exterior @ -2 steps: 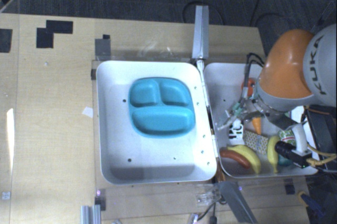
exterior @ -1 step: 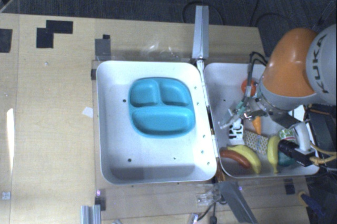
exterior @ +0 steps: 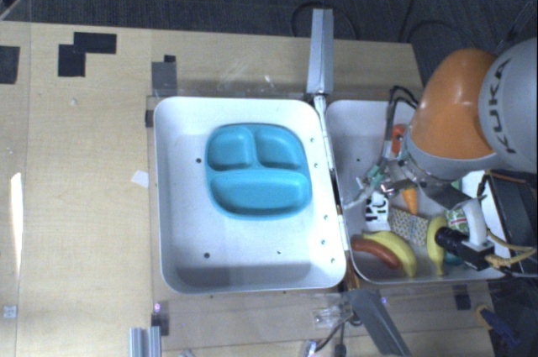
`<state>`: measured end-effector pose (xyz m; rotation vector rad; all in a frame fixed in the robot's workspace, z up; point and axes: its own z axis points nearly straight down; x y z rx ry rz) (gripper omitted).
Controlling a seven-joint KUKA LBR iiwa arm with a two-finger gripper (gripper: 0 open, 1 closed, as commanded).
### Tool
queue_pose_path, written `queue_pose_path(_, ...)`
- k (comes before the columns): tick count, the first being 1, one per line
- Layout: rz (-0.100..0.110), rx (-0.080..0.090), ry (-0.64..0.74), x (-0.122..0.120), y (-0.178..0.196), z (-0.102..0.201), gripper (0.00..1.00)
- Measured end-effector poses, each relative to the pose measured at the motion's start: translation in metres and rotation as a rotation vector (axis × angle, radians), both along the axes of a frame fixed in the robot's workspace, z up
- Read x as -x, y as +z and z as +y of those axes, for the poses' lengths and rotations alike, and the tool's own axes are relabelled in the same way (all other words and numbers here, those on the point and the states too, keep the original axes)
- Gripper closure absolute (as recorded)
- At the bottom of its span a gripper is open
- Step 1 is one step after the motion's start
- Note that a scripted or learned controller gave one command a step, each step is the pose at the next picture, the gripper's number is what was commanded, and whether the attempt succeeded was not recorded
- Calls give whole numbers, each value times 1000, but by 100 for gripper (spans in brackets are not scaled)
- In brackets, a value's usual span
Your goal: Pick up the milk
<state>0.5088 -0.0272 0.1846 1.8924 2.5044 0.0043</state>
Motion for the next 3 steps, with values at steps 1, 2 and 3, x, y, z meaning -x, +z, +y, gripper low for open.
queue_pose_path(1, -4, 1, -13, 3, -92, -64, 0)
queue_pose_path(2, -8, 0, -11, 1, -81, -62, 100)
queue_pose_path(3, -3, 1, -4, -10, 34, -24, 100)
